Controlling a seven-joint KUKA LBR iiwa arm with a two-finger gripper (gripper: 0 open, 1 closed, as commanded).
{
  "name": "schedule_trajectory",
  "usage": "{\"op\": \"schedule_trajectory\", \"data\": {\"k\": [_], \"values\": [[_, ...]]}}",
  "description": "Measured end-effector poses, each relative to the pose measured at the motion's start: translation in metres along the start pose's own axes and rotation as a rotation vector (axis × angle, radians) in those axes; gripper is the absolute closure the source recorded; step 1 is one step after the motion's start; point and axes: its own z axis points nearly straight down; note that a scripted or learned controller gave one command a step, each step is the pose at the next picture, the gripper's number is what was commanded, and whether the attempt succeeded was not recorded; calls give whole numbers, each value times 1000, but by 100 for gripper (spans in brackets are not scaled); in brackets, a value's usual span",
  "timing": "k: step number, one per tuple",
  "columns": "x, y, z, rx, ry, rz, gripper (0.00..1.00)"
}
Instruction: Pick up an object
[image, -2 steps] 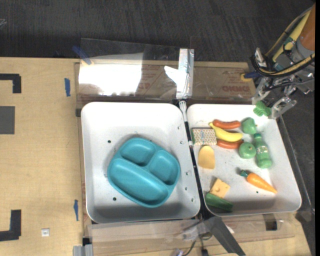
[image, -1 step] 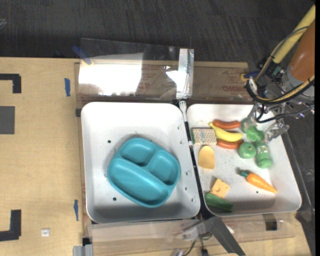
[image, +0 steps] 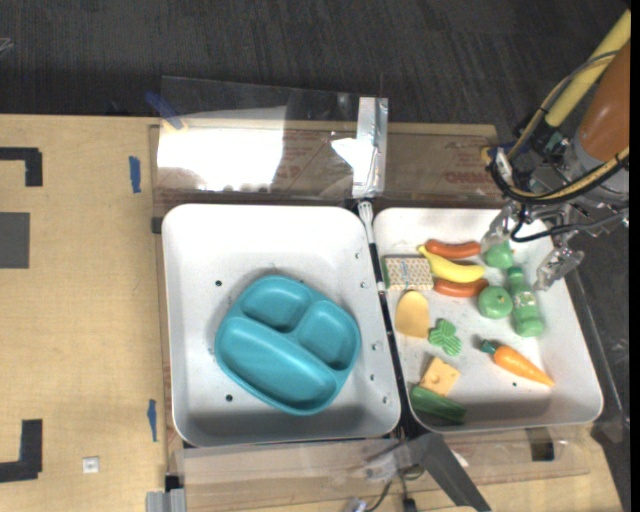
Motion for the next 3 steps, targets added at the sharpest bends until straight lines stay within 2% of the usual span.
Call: {"op": "schedule_trajectory", "data": {"k": [1, 2, 3], "values": [[60, 36, 126, 17, -10, 142, 0], [118, 34, 136, 25, -7, 76, 0], [124, 34, 137, 20, -7, -138, 0]]}}
